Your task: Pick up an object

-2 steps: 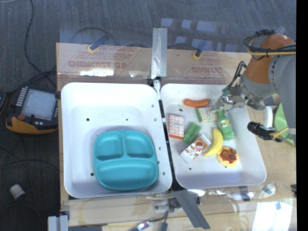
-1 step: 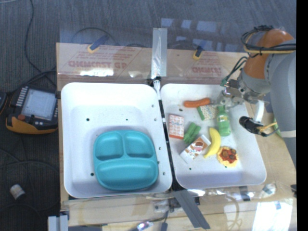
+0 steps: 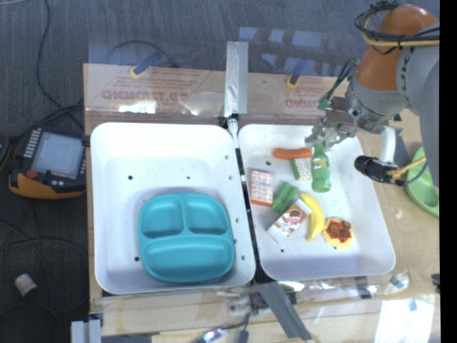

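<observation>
White right bin (image 3: 371, 259): green bottle (image 3: 320, 174), pale label, beneath end effector (image 3: 323, 136).

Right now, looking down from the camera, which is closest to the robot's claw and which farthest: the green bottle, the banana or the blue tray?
1. Green bottle, in the right bin, just below the gripper.
2. Banana, lower in the same bin, toward its front.
3. Blue tray, far off in the left bin.

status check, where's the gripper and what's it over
Gripper low in right white bin, at green plastic bottle's top. Nothing visibly held. Orange toy carrot close alongside.
</observation>
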Controlling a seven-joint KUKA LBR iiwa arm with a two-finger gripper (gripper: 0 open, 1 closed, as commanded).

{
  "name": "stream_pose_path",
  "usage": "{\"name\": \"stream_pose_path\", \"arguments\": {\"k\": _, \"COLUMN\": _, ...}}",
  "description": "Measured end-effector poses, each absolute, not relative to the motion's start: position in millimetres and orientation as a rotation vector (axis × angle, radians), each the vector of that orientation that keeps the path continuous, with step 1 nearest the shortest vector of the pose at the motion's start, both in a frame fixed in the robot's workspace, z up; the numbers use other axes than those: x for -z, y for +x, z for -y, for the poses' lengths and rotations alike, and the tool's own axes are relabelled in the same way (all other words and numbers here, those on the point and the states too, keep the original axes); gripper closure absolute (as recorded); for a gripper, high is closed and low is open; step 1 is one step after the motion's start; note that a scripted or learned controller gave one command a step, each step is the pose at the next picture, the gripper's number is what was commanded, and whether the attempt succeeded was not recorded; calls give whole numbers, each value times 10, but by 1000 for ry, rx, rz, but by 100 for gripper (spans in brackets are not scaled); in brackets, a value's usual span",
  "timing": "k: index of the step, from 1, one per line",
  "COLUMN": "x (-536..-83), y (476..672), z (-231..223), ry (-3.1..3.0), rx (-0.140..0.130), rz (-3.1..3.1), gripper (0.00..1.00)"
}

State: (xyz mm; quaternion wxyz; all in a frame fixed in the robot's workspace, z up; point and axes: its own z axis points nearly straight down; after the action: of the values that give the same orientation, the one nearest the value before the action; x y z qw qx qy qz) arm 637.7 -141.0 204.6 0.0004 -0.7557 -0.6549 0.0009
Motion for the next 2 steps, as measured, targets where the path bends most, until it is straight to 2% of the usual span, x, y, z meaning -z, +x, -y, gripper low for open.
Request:
{"name": "stream_pose_path", "arguments": {"k": 1, "x": -2402, "y": 6274, "z": 1123, "ry": -2501, "rx": -4, "rz": 1898, "gripper": 100}}
{"name": "stream_pose_path", "arguments": {"k": 2, "x": -2479, "y": 6275, "z": 1113, "ry": -2497, "rx": -8, "rz": 1899, "gripper": 100}}
